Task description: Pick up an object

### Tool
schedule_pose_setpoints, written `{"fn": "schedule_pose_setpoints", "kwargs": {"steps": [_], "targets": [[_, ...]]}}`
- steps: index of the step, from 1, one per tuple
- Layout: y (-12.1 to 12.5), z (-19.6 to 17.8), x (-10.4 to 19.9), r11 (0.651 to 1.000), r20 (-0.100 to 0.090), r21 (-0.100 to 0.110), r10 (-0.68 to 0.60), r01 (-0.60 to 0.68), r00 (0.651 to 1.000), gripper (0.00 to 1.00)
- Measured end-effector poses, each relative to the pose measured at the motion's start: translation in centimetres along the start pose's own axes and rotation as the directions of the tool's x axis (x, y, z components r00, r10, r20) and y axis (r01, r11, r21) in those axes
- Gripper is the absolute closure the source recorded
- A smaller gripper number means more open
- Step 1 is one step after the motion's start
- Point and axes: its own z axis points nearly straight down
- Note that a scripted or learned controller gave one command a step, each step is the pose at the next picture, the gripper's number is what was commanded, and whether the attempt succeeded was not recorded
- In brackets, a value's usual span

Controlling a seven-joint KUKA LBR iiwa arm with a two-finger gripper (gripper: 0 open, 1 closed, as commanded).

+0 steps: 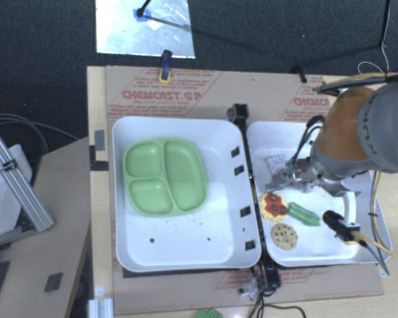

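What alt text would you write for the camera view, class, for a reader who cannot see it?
A grey robot arm's gripper hovers in the right white bin above a toy pizza slice, green pea pod and cookie. The left bin holds a green divided plate.

A robotics lab: white bins (186, 128) on a cardboard-topped bench (186, 88), loose cables (26, 126), aluminium framing (13, 177).

We see a green divided tray (164, 177) lying in the left white bin (186, 254), and a shiny metal sheet (144, 18) beyond the worktop (186, 88).
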Motion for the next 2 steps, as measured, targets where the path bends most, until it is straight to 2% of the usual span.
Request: {"fn": "schedule_pose_setpoints", "kwargs": {"steps": [1, 2], "targets": [[7.4, -0.36, -1.07, 1.0, 0.003, -0.008, -0.006, 0.006, 1.0, 0.0], [7.13, -1.32, -1.04, 1.0, 0.0, -0.003, -0.005, 0.005, 1.0, 1.0]]}}
